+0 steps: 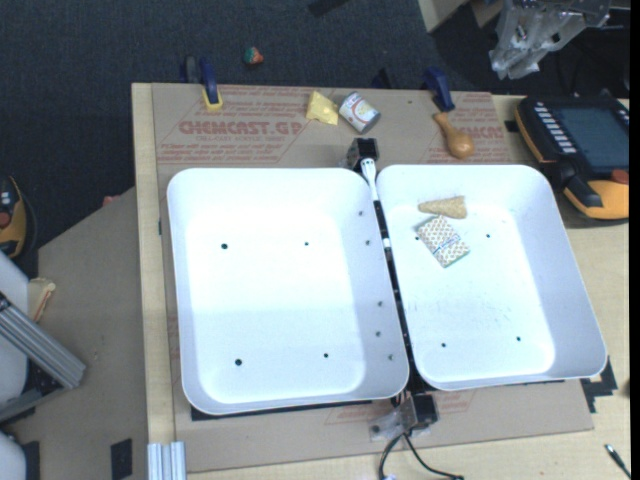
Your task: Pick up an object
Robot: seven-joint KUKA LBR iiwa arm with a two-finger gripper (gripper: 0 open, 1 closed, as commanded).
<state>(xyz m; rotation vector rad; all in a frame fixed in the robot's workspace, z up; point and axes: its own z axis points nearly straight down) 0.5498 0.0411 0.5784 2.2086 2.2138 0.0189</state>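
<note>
1. Objects available for picking are lying in the right bin (560, 298): a small patterned packet (442, 241) and a tan wedge-shaped piece (444, 207), just beside each other in the bin's far left part, close to the wall shared with the left bin (200, 268).
2. End effector (528, 40) is sitting at the upper right, well apart from both bins and well above them; I cannot tell how it is set, and nothing is showing in its grasp.
3. Step in hand, by my judgement, is the approach: the task is not yet started in any visible way.
4. Packet is looking like the better target. It is lying flat and turned at an angle, so the wrist should be rotating to close across its narrow side.
5. Wedge is lying just beyond the packet; a descent centred on the packet's near half should be keeping clear of it.
6. Shared bin wall is a risk on the left; the descent should be coming straight down, not sweeping in sideways.
7. Several items are resting on the tabletop (290, 128) beyond the bins: a yellow piece (322, 109), a small box (359, 112) and a wooden-looking knob (456, 138). These are lying outside the bins and are looking like poorer choices.
</note>
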